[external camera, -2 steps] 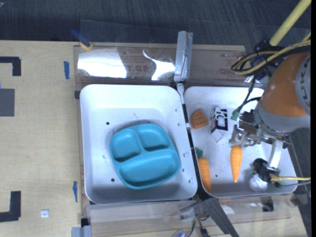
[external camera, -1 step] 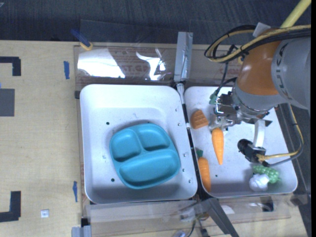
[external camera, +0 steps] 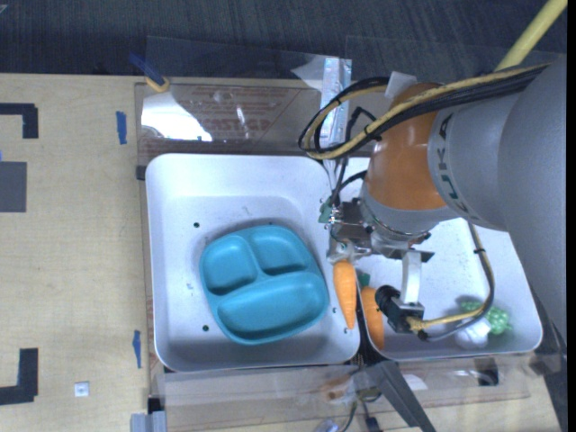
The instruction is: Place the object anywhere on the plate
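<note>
Grey arm [external camera: 486, 151] over the seam between two white bins, carrot hanging under its wrist.
Left bin [external camera: 180, 205] holds a blue three-compartment plate [external camera: 263, 283], tilted a bit. Right bin [external camera: 517, 331] has a green-and-white item [external camera: 481, 320] near its lower corner plus an orange piece [external camera: 373, 320] by the divider. Carrot [external camera: 345, 292]: small, orange, tip down, just beside plate's right rim, at the left bin's right wall. Gripper [external camera: 346, 252] sits right above the carrot's top; grip on it can't be judged.

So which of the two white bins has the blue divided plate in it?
The left white bin holds the blue divided plate; the right white bin lies under the arm.
</note>
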`<state>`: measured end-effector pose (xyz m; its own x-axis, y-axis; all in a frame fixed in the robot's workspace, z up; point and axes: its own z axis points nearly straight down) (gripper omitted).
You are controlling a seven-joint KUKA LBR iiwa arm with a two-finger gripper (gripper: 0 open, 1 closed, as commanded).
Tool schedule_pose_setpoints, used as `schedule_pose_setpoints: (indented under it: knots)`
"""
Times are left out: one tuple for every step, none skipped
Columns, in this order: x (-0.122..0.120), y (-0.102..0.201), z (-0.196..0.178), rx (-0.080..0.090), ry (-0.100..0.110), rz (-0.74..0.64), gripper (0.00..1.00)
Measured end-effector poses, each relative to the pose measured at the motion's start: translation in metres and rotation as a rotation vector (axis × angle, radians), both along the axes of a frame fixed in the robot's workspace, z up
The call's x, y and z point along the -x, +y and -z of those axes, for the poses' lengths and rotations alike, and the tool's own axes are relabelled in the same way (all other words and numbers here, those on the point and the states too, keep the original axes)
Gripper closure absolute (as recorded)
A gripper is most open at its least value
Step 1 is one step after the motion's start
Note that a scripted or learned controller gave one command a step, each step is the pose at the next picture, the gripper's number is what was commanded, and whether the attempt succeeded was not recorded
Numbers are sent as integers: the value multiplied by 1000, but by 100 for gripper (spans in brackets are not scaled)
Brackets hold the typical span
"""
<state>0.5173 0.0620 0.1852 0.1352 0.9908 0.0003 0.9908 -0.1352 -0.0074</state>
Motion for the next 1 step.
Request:
schedule_pose_setpoints:
  knots:
    - [0, -2, -1, 1, -1, 4, 0]
